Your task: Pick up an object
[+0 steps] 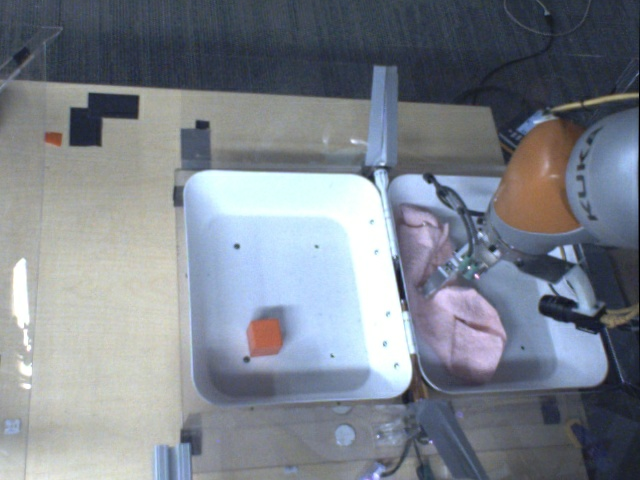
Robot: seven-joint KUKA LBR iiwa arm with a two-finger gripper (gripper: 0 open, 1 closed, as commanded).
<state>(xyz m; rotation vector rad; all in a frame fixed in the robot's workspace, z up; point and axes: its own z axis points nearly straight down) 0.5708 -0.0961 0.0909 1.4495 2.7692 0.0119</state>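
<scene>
Arm reaches in from the right, over the right bin. Gripper sits low above the pink cloth, which lies crumpled along that bin's left side. Finger tips look close to the cloth's upper fold, maybe touching; how wide they stand I cannot tell, and no cloth shows pinched between them. Orange block rests alone in the left bin, near-left of centre, well apart from the gripper. Judgement: approach made, nothing lifted yet. Grasp and raise remain.
</scene>
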